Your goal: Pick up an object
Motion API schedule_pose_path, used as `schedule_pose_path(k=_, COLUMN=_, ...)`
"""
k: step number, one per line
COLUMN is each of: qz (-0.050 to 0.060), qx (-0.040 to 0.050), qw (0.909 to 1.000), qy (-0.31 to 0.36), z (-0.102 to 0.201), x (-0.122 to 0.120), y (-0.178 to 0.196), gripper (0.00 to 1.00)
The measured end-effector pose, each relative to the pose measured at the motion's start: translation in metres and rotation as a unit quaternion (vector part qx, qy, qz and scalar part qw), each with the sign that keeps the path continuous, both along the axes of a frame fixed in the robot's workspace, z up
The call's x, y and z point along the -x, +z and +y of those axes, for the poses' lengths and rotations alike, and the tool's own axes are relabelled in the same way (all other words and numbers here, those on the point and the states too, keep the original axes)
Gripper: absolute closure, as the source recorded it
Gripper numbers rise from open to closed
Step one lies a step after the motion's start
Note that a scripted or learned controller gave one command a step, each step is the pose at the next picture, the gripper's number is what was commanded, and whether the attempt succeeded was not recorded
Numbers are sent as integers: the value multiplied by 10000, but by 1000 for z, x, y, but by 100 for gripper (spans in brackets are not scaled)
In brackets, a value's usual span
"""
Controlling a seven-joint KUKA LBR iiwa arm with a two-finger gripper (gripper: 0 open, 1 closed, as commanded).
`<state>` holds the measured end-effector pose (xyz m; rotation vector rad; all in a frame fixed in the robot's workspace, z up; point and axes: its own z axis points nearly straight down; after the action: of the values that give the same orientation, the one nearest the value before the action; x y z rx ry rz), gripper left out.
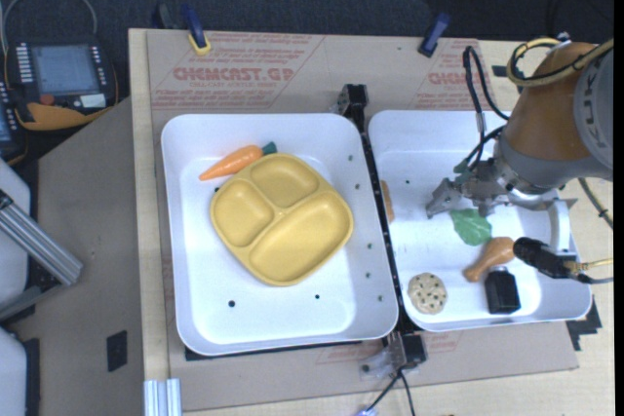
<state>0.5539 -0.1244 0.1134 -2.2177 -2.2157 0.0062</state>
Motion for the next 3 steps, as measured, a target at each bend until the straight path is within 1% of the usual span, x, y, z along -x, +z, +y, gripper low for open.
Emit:
schedule_pose_path(k=1, qz=-45, qx=12, qw=10000, qy=-2, z=0, x=-2, y=15, gripper=100)
schedule_pose_path(k=2, qz=-75, qx=20, qw=10000, qy=11, z=2, x=-2, y=78, gripper=100)
schedule_pose_path(k=3, qz=-74, qx=22, qw=10000, qy=11, z=1, x=-10, y=123, gripper=100)
